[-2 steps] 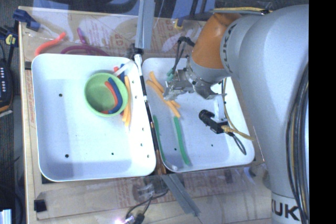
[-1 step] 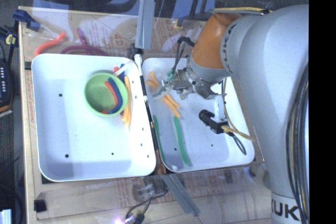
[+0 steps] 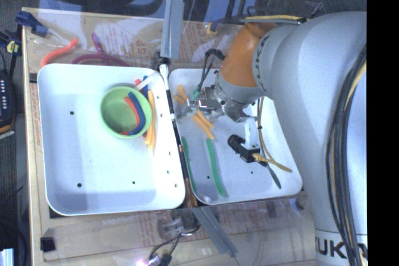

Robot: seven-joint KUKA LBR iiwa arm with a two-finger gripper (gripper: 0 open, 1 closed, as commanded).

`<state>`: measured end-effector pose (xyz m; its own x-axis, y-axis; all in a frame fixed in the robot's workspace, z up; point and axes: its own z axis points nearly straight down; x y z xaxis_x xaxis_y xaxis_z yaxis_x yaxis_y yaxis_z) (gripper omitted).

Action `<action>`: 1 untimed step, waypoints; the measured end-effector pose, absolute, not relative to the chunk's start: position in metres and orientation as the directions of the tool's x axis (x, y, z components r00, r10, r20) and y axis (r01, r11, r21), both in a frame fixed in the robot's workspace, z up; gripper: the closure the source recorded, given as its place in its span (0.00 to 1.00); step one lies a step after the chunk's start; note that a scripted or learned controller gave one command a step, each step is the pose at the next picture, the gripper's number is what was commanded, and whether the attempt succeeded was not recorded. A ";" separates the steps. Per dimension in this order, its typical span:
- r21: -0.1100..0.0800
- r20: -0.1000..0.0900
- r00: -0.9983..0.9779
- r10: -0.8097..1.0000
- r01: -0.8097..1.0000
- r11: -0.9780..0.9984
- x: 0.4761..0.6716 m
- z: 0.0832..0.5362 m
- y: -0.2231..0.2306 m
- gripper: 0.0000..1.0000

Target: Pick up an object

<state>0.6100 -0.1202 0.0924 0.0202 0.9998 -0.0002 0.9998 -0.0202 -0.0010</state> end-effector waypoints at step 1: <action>0.000 -0.002 0.018 1.000 1.000 -0.018 0.611 0.104 -0.121 1.00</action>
<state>0.6108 -0.1211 0.1036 0.0177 0.9998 -0.0017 0.9998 -0.0177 0.0001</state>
